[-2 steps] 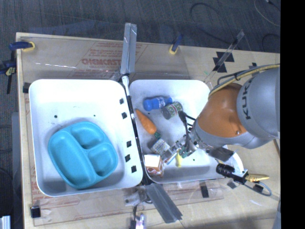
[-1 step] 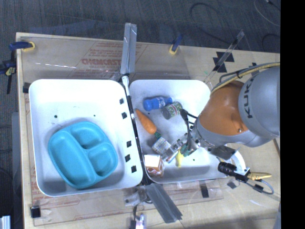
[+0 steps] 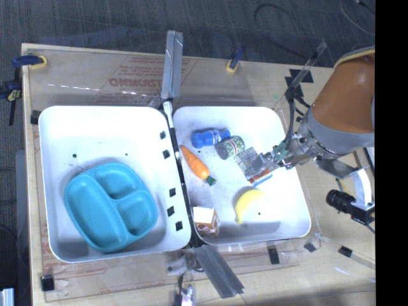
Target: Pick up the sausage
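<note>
Worktop (image 3: 95, 62) bearing two bins. Left bin (image 3: 44, 171): blue plate (image 3: 111, 206). Right bin (image 3: 280, 215): gripper (image 3: 254, 164) lowered near right wall, between can (image 3: 229, 147) and banana (image 3: 247, 203), presumably to grasp; clenched or released, cannot tell. Sausage not identifiable, possibly hidden beneath gripper.

Bright, even overhead light (slightly soft focus) glares off the white bins (image 3: 57, 123).

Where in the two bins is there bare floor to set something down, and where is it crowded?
Left bin: bare floor across the back, above the blue tray. Right bin: small patches between carrot and banana, and beside the carton. Crowded around bottle, can and gripper.
</note>
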### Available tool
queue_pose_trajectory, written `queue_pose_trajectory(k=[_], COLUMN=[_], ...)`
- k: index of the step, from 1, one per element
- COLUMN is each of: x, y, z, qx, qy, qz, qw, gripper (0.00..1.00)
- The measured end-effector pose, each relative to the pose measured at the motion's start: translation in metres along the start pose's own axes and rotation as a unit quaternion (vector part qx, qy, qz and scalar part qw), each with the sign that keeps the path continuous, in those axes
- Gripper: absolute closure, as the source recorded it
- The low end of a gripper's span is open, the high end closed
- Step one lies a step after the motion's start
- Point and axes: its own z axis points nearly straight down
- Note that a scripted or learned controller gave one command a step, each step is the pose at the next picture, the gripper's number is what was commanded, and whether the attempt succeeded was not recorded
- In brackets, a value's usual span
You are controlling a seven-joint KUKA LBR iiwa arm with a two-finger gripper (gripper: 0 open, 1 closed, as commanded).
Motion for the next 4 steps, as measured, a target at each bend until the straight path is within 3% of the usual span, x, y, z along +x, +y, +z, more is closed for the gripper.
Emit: queue_pose_trajectory(k=[1,3,4], x=[-0.012,-0.01,-0.012], y=[-0.003,0.0,-0.003], z=[-0.148,-0.169,-0.147], qx=[0.0,0.0,0.0], qy=[0.0,-0.001,0.0], qz=[-0.047,-0.055,-0.269], qw=[0.9989,0.9985,0.9633], gripper=[1.0,1.0,1.0])
